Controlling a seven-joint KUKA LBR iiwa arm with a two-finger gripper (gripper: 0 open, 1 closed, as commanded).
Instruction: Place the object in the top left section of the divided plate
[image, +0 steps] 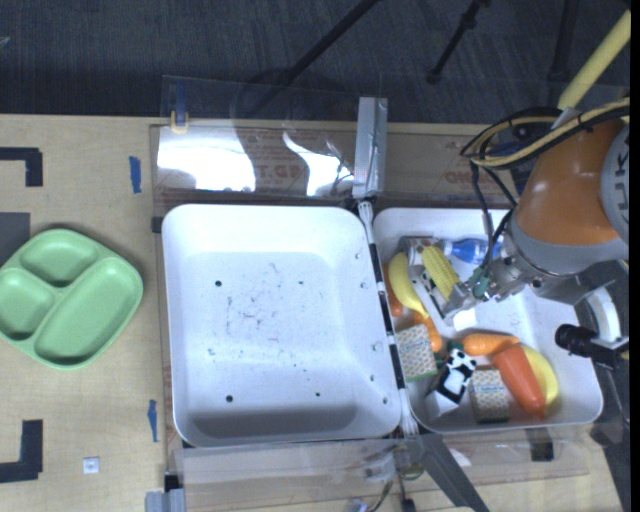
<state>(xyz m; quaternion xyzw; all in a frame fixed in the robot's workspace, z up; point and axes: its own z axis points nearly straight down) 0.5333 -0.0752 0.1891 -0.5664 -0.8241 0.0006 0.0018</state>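
The green divided plate (66, 298) lies on the wooden bench at the far left, with nothing in its three sections; its top left section (58, 256) is bare. My gripper (453, 296) is low inside the right bin (580, 330), beside a corn cob (437, 266) and a yellow banana (402, 283). The grey wrist and orange band (570, 195) hang over the bin's right half and hide part of it. I cannot make out anything held.
The right bin also holds an orange carrot (485, 344), a red-orange vegetable (522, 380), a black-and-white piece (457, 372), patterned blocks (415, 350) and a blue item (466, 249). The left bin (270, 310) lies between it and the plate. A metal divider post (369, 150) stands at the back.
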